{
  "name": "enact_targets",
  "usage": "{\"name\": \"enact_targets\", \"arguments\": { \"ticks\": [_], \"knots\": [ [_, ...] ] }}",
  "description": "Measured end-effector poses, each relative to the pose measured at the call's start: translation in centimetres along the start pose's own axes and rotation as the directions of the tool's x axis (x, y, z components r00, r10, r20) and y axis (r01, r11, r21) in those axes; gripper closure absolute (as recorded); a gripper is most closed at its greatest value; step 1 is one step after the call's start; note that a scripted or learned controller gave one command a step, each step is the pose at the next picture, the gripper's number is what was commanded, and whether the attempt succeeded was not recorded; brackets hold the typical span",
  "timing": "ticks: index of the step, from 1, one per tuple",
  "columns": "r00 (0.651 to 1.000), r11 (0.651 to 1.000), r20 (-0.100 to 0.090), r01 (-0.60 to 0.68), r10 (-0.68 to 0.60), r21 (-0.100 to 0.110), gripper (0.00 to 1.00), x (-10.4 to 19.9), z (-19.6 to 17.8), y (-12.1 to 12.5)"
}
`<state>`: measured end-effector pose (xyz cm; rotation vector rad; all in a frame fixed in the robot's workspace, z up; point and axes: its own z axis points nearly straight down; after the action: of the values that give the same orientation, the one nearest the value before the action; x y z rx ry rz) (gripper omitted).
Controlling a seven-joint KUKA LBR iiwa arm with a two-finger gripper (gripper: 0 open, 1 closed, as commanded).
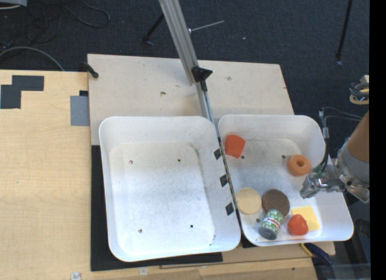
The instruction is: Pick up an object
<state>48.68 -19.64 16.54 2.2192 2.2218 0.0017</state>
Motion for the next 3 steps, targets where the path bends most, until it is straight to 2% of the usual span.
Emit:
{"name": "enact_targets", "arguments": {
  "ticks": [1,2,3],
  "knots": [
    [1.000,1.000,0.001,0.000,0.000,-0.001,1.00,0.0,-4.3,0.6],
    [1.000,1.000,0.000,0.001,-0.001,0.001,1.00,-0.1,-7.0,0.7],
    [1.000,1.000,-0.003,0.004,-0.004,0.005,1.00,4.9,-5.8,1.7]
  ]
}}
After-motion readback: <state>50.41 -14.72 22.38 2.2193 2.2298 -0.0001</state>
